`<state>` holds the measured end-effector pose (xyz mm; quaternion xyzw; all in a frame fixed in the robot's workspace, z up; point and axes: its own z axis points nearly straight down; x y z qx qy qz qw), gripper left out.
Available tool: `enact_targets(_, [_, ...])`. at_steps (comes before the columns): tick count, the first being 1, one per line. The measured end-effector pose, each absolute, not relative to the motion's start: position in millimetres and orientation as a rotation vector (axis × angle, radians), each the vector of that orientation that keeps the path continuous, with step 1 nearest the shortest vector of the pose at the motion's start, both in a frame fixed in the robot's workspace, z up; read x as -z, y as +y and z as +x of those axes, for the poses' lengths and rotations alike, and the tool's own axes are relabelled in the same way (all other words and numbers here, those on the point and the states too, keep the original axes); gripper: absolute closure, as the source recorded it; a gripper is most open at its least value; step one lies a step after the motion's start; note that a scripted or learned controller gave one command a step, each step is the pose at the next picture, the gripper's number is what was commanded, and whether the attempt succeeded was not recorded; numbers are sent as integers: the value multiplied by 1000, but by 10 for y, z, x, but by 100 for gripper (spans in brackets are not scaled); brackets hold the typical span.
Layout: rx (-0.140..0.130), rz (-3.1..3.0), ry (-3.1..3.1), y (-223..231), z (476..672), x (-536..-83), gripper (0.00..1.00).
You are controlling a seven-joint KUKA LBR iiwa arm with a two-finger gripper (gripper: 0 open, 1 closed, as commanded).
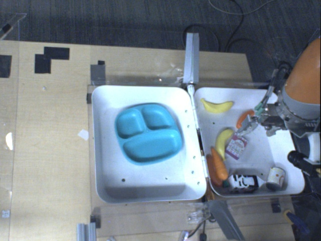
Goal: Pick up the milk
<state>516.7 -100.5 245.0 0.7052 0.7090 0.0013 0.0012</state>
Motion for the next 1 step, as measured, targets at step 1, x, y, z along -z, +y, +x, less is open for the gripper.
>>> enact_targets(1, [-6,1392,2810,-540,6059,-1856,0])
